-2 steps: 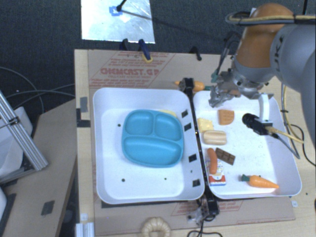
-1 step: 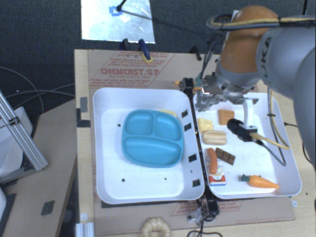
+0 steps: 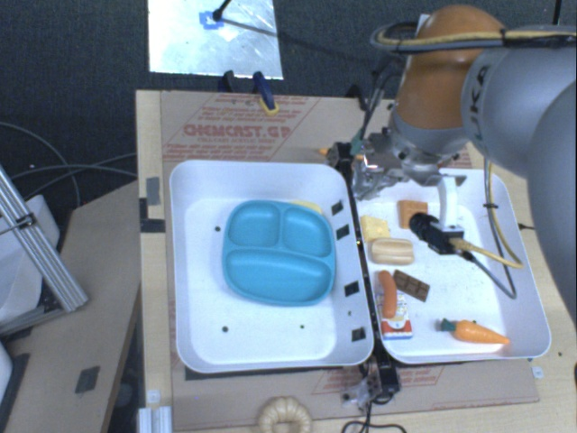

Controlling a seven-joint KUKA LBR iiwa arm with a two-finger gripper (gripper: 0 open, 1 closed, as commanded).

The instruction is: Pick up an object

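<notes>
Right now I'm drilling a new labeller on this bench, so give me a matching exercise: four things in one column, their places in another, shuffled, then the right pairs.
Things:
1. blue divided tray
2. toy carrot
3. chocolate bar piece
4. rope ring

Places:
A. near front right corner of right bin
B. on the cardboard, in front of both bins
C. middle of left bin
D. right bin, just right of the hot dog

Pairs: 1-C, 2-A, 3-D, 4-B

cardboard sheet [image 3: 236, 120]: red print "CHEMCAST GP"; arm [image 3: 523, 88]: part of dark lettering, unreadable
</notes>
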